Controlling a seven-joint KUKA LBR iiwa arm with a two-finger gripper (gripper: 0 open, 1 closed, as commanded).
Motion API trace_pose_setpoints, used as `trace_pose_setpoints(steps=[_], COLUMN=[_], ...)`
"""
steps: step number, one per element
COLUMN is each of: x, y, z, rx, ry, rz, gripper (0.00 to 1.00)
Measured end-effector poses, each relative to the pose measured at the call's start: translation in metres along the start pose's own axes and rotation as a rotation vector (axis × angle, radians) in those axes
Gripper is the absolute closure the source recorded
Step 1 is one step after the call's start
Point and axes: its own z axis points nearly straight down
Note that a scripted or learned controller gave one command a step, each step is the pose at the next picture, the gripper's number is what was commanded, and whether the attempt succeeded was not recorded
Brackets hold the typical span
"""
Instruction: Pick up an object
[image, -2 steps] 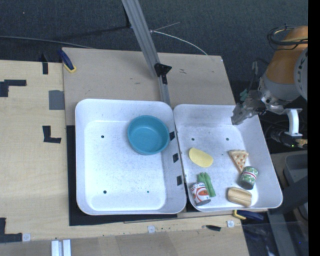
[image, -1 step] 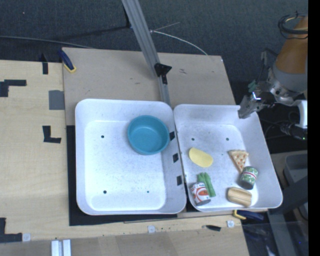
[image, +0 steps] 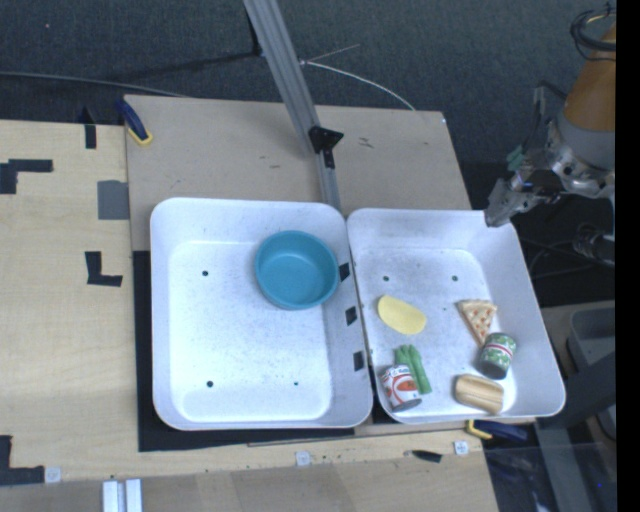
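On the left, the left bin (image: 190, 300) holds a blue bowl (image: 296, 269), sitting upright toward its far right corner, close to the wall it shares with the right bin (image: 440, 240).

In the right bin the things lie bunched in the near half. Nearest the dividing wall, a small red-and-white can (image: 400, 387) lies by the near edge, with a green piece (image: 412, 368), perhaps a toy vegetable though it is too small to be sure, touching it on its far right side. Just beyond them is a flat yellow oval (image: 402, 315). Farther right sits a pizza-slice toy (image: 479, 320), then a small green can (image: 497, 354) just near of it, and a tan bread-roll toy (image: 478, 393) by the near right corner, close to that can.

My gripper (image: 500, 208) hangs at the far right corner of the right bin, over its rim, well apart from every object. Whether it is open or closed I cannot tell at this angle. Nothing is held in it.
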Motion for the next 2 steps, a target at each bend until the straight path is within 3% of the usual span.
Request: trace_pose_setpoints(steps=[2], x=[0.1], y=[0.008], z=[-0.001], rx=[0.003], ry=[0.002], rz=[-0.004], gripper=[1.0])
